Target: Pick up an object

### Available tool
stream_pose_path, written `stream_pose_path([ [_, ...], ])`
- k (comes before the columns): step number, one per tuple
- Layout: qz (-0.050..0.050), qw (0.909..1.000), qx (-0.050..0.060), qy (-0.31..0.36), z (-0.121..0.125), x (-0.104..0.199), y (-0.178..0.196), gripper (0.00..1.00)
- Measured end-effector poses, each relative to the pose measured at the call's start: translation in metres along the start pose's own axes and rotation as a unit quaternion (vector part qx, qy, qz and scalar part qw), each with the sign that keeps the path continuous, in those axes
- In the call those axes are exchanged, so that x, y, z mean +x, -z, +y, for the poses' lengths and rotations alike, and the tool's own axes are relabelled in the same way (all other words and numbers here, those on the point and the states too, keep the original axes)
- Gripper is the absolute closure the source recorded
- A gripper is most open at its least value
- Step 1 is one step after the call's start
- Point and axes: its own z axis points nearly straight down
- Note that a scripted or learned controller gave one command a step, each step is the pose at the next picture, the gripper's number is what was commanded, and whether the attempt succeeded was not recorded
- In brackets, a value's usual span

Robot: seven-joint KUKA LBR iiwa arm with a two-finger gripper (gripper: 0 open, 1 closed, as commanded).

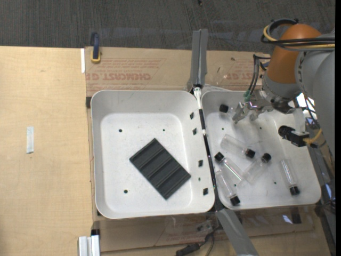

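The arm (298, 63) comes in from the upper right of the frame, and its gripper (246, 111) hangs over the upper left part of the right bin (314, 188). Nothing shows between its fingers, which look slightly parted, though they are small and partly blurred, so I cannot tell for sure whether they are open or closed. I judge this to be the approach step: no object is held yet, and a target still has to be reached.

The left bin (101, 159), mid-frame, holds one thing: a dark ribbed block (160, 168), lying flat and turned at a slant, well apart from the gripper.

The right bin holds several clear vials with black caps. A cluster of vials (234, 169) lies in its lower left part, a single vial (288, 176) lies at its lower right, and a small black cap (223, 109) sits just beside the gripper, at the bin's upper left.

The next move calls for lowering onto one piece, likely that nearby cap or a vial, with the fingers straddling it squarely; the clear round vials could roll or slip.
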Motion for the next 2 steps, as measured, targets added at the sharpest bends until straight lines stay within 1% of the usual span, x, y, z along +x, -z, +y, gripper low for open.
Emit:
stream_pose_path([
  [1, 0.000, 0.9991, -0.008, -0.041, 0.004, 0.033, 0.122, 1.00],
  [2, 0.000, 0.9988, -0.008, -0.049, 0.017, 0.107, 0.135, 1.00],
])
